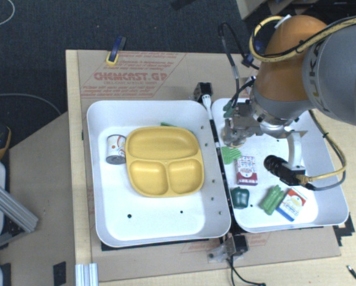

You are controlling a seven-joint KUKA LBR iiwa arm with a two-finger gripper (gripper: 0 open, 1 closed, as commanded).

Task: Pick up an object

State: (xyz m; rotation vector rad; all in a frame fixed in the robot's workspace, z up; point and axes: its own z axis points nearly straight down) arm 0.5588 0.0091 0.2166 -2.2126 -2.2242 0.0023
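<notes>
Green object [230,155]: right bin [330,165], left edge, directly under my gripper [233,137]; finger state cannot be told.

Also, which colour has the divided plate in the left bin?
Yellow. The divided plate shows best in the camera view, in the left bin.
</notes>
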